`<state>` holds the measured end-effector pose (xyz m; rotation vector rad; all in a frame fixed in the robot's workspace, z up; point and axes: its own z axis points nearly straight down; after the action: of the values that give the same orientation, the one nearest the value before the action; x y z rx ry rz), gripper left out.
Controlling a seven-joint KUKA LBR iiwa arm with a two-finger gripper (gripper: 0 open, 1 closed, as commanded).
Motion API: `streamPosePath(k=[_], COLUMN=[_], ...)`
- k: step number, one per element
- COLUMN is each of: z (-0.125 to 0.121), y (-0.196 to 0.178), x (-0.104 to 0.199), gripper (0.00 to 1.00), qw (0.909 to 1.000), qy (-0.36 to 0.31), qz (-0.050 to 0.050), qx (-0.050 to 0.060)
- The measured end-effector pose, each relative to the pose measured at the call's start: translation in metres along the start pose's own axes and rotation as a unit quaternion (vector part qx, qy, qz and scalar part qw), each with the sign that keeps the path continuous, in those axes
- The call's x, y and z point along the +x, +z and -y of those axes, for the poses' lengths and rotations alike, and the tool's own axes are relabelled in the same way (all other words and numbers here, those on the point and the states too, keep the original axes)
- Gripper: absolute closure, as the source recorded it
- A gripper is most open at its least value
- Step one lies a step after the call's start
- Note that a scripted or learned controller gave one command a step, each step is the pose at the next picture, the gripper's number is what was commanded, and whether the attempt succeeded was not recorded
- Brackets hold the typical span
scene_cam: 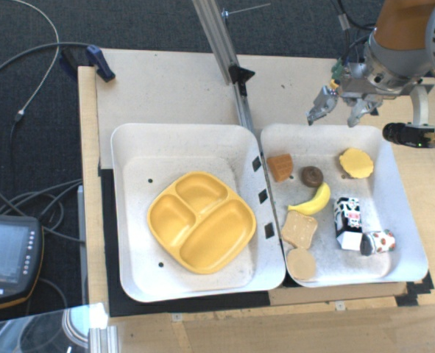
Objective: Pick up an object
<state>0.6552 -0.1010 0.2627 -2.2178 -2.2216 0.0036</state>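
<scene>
My gripper (pixel 340 112) hangs above the far rim of the right bin (pixel 405 219), open, with nothing between its fingers. Below it in that bin lie an orange-brown block (pixel 280 167), a dark brown doughnut (pixel 311 176), a yellow round disc (pixel 356 163), a banana (pixel 313 199), a slice of toast (pixel 299 230), a tan round cookie (pixel 301 264), a black-and-white milk carton (pixel 348 223) and a small red-and-white spotted piece (pixel 380 242).
The left bin (pixel 129 168) holds a yellow divided plate (pixel 201 221). A metal pole (pixel 217 35) slants up from between the bins. A tablet (pixel 7 256) and cables lie on the floor at left.
</scene>
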Motion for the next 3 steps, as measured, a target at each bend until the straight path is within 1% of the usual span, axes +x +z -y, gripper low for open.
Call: streamPosePath(k=[1, 2, 3], z=[0.025, 0.052, 0.059], y=[-0.007, -0.007, 0.068], x=[0.009, 0.012, 0.008], gripper=[0.00, 0.00, 0.00], qw=[1.0000, 1.0000, 1.0000], qy=[0.001, 0.001, 0.002], qz=[0.000, -0.001, -0.001], qx=[-0.001, 0.000, 0.003])
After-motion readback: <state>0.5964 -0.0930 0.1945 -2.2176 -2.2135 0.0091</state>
